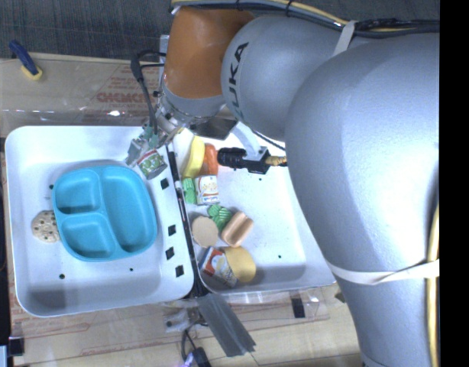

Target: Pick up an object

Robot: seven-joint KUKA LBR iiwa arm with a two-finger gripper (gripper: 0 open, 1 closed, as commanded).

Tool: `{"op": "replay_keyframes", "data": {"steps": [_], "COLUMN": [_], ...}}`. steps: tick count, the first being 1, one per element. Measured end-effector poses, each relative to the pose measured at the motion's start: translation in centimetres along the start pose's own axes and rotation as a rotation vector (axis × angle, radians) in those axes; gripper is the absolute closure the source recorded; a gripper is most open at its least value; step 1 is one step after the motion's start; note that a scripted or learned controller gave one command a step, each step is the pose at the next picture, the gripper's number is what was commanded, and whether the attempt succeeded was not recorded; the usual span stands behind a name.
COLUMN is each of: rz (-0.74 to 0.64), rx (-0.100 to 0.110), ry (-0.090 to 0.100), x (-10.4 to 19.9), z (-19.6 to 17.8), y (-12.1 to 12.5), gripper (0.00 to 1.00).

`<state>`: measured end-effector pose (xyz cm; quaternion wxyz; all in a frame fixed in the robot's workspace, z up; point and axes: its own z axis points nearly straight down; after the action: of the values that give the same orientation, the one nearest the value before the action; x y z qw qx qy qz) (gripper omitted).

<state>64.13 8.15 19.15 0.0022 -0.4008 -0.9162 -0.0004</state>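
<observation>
My gripper [145,150] hangs below the orange wrist band, over the back right corner of the left bin [28,151]. A small green and white packet [152,163] sits tilted between its fingertips, just above the rim of the blue divided tray [105,209]; the gripper looks shut on it. The right bin [284,239] holds several toy foods: a yellow piece [193,157], a red piece [211,159], a small carton [208,188], a bun [236,228] and a yellow wedge [240,264].
A round cookie [43,225] lies left of the blue tray. The grey arm covers the right bin's back and right side. The divider [181,220] between the bins runs just right of the gripper. A blue and yellow tool [26,60] lies on the bench at the far back left.
</observation>
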Motion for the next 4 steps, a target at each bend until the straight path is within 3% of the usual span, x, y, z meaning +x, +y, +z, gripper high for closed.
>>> {"op": "replay_keyframes", "data": {"steps": [1,2,3,4], "rz": [-0.144,-0.389,-0.37,-0.455], "rx": [-0.005,-0.001,-0.028,-0.056], "ry": [-0.011,-0.004,-0.03,-0.049], "x": [7.6,15.0,16.8,18.5], "z": [7.5,7.0,8.0,7.9], "y": [-0.9,1.9,1.4,-2.6], "gripper": [1.0,1.0,1.0,1.0]}}
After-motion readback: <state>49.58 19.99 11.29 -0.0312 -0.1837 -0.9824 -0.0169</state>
